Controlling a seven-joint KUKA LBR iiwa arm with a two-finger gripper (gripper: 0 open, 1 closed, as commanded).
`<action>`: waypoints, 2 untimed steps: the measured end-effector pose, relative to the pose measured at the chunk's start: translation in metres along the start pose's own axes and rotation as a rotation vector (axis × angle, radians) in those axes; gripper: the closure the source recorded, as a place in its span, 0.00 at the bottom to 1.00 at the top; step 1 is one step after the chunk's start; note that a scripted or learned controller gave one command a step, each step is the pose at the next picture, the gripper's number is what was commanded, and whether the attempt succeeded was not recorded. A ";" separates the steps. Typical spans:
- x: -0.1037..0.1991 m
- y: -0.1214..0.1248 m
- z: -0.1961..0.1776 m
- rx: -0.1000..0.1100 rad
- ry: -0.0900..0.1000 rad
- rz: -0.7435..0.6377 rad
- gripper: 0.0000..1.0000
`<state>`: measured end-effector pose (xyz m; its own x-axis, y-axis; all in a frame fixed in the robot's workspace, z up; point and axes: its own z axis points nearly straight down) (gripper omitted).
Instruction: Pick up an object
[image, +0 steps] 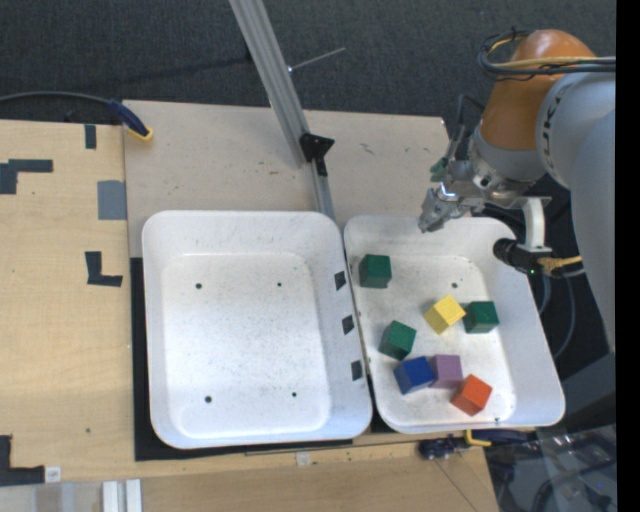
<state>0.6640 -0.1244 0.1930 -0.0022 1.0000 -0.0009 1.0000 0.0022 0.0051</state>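
Blocks: seven small cubes in right bin (520, 300) — green cube (375, 270) upper left, yellow cube (445, 313) touching dark green cube (481, 316), another green cube (397, 339), blue cube (413, 374) against purple cube (446, 370), orange cube (472, 393) at the near corner.
My gripper (436, 218): above the right bin's far rim, well apart from every cube, nothing between my fingers; how far they are spread I cannot tell.
Left bin (160, 240): beside the right one.

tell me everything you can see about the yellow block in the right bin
The yellow block is a small cube with a matte, painted look, resting on the floor of the right bin, turned at an angle to its walls. It sits beside a green block on its right, touching or nearly so. The end effector hangs well above it, near the bin's far rim.
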 end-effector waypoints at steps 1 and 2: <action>0.008 -0.002 -0.048 0.000 0.000 -0.001 1.00; 0.009 -0.001 -0.102 -0.001 0.000 0.000 1.00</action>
<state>0.6625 -0.1155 0.2946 -0.0022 1.0000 -0.0009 1.0000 0.0022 0.0058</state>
